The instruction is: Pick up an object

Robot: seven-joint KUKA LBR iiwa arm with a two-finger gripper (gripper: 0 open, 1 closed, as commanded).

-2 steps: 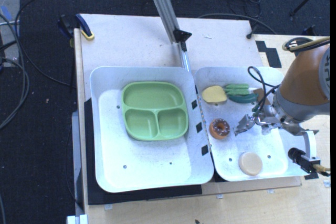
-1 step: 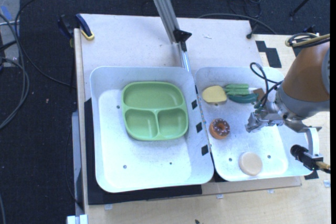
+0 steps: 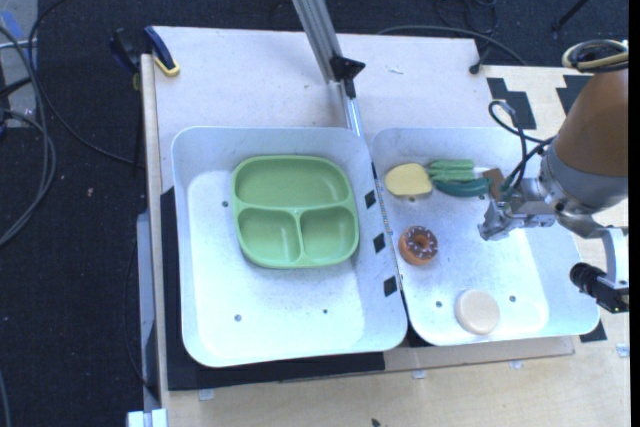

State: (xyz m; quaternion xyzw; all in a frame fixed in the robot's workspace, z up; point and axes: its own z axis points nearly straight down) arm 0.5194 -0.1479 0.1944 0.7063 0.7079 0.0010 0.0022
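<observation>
The right bin (image 3: 530,260) holds several small objects. A yellow rounded piece (image 3: 408,180) lies at its far left, with a green and teal toy (image 3: 453,177) right beside it. A brown frosted donut (image 3: 419,245) sits near the left wall, and a cream disc (image 3: 477,312) lies near the front. My gripper (image 3: 495,221) hangs over the middle of this bin. It is just right of and below the green toy's end, with the grey arm and its orange band (image 3: 600,115) behind it to the right.
A green divided plate (image 3: 296,211) lies in the left bin (image 3: 210,305). A slanted metal pole (image 3: 312,0) runs down to the bins' shared far edge. Cables hang beside the wrist. The bench (image 3: 260,75) extends behind the bins.
</observation>
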